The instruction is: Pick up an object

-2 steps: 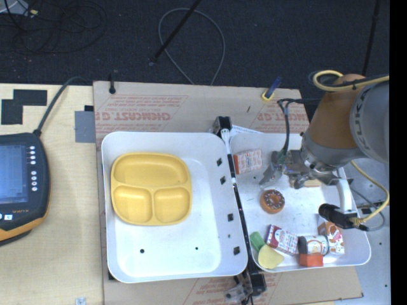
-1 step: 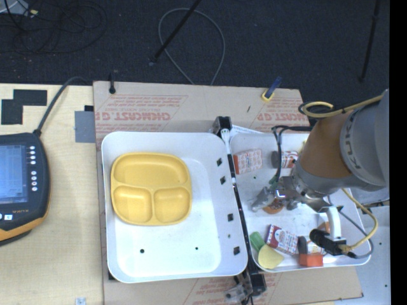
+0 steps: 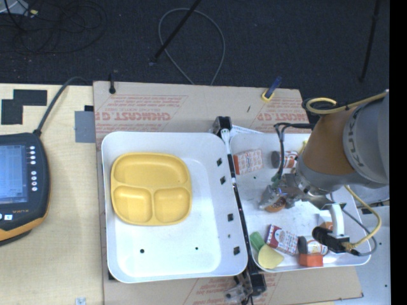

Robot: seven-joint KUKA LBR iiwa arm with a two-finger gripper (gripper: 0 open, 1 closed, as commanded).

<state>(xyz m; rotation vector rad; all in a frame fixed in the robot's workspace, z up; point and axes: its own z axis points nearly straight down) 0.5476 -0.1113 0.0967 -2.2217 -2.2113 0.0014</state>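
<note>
Grey arm with orange band [image 3: 346, 148] reaches from three o'clock, its gripper [image 3: 280, 192] low in right white bin [image 3: 245, 234]; grip unclear, nothing visibly lifted.

A yellow divided tray [image 3: 151, 189] sits in the left bin [image 3: 127, 253]. The arm [image 3: 346, 148] reaches into the right bin [image 3: 254, 146], its hand [image 3: 280, 194] low among small packets [image 3: 248, 161].

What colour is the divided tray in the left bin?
Yellow: the three-compartment plastic tray shows plainly in the camera view.
</note>
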